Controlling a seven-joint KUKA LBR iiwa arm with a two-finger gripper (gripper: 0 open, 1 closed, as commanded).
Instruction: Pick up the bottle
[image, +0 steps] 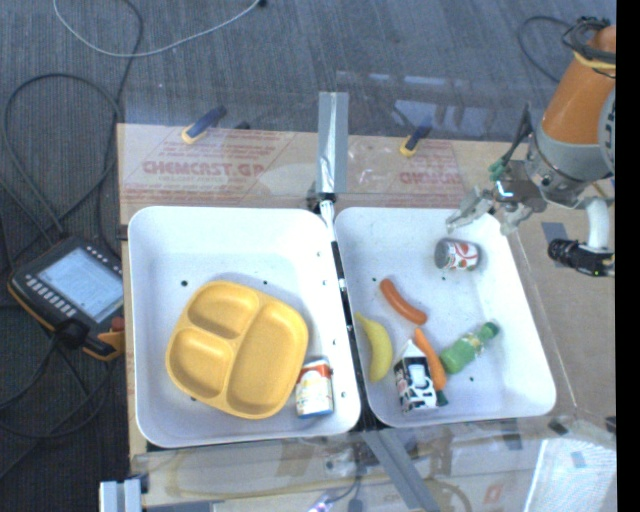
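A green bottle (468, 349) lies on its side in the right bin (520, 300), near that bin's front right part, with its cap pointing to the right. My gripper (488, 214) hangs over the bin's back right corner, well behind the bottle. Its fingers are spread open and nothing is between them.
The right bin also holds a tipped red-and-white can (459, 255) just below the gripper, a sausage (403, 300), a banana (377, 346), a carrot (431, 360) and a small dark carton (414, 386) next to the bottle. In the left bin are a yellow divided tray (237, 347) and a small can (314, 389).
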